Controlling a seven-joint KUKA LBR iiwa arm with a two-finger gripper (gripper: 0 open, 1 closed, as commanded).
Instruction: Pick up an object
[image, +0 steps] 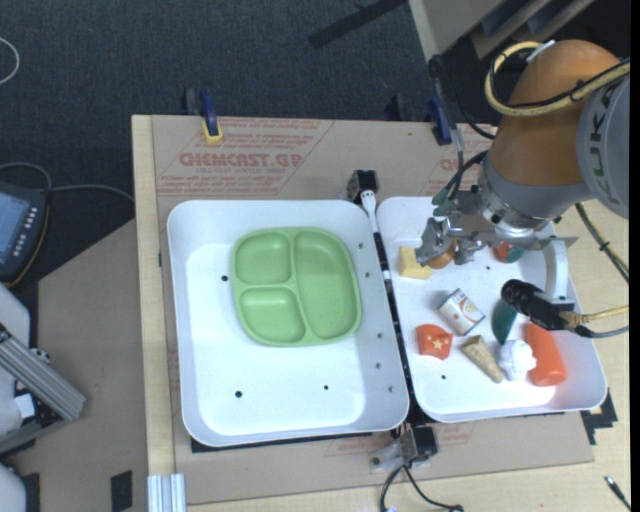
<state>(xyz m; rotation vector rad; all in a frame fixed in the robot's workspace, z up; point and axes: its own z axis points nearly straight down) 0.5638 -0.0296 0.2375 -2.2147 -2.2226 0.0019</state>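
Right now we see the gripper (437, 250) low over the far left part of the right bin (440, 388). It hangs from the grey arm (530, 195), whose orange band (550, 90) bulks above the bin's far right corner. The gripper's metal tip stands just at the right side of the yellow block (411, 264), which lies close to the bin's left wall, not far from the far edge. We cannot tell whether the two touch. We also cannot tell whether the gripper is spread or pressed together, because the slanted view hides its underside.

Towards the bin's middle lies a small white and brown can (461, 311), tipped on its side. Near it, closer to the near edge, is a red piece (434, 342). A tan wedge (484, 359) lies just beside that piece, on its right. A crumpled white thing (517, 357) touches an orange object (546, 357) by the right wall, and a dark teal thing (502, 321) lies just beyond them. Something red and green (509, 251) peeks out under the wrist; we cannot make out what it is.

The left bin (280, 390) carries a pale green divided plate (297, 285), which lies flat and somewhat towards the far edge. Both bins rest on a brown board (240, 160) printed with red lettering.
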